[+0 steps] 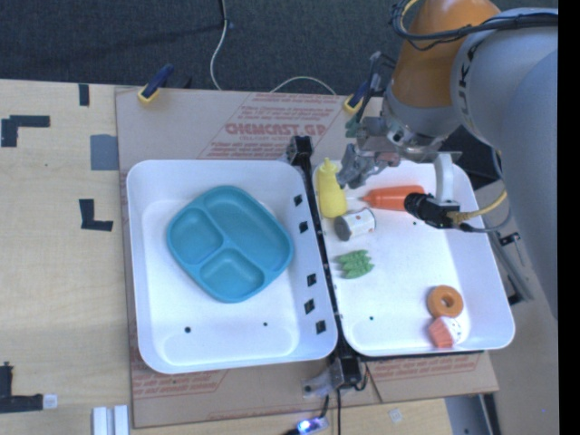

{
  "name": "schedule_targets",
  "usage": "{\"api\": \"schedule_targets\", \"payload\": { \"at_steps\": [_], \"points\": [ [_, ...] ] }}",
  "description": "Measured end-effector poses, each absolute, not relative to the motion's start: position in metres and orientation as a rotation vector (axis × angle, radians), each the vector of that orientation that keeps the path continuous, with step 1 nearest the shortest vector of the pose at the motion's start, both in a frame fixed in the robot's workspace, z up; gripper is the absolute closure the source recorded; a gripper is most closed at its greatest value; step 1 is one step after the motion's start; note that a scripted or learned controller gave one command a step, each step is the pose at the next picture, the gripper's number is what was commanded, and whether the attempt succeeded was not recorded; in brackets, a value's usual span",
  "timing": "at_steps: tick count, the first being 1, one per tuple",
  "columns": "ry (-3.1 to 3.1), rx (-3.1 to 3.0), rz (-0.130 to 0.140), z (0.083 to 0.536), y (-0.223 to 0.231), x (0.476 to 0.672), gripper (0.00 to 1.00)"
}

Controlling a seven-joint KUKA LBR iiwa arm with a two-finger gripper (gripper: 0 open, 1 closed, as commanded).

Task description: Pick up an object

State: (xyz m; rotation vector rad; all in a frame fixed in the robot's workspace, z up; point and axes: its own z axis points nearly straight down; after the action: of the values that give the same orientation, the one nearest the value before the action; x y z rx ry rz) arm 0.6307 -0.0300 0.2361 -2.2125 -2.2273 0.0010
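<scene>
Camera view puts our grey two-finger gripper [355, 166] approaching the yellow plastic bottle [330, 191]; jaw opening we cannot tell, descent comes next.

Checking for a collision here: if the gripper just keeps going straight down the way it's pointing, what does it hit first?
Probably the yellow bottle: the gripper hangs just above its top right edge in the right bin. Height is hard to judge from this slanted view, so it might land just beside it.

One fixed overhead camera — slanted down, both bins [145, 243] mid-frame.
</scene>
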Motion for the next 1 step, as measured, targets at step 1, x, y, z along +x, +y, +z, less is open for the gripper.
{"api": "schedule_targets", "payload": {
  "at_steps": [1],
  "points": [
    [-2.226,-2.213,0.003,0.2225,0.0216,0.6308,1.0]
  ]
}}
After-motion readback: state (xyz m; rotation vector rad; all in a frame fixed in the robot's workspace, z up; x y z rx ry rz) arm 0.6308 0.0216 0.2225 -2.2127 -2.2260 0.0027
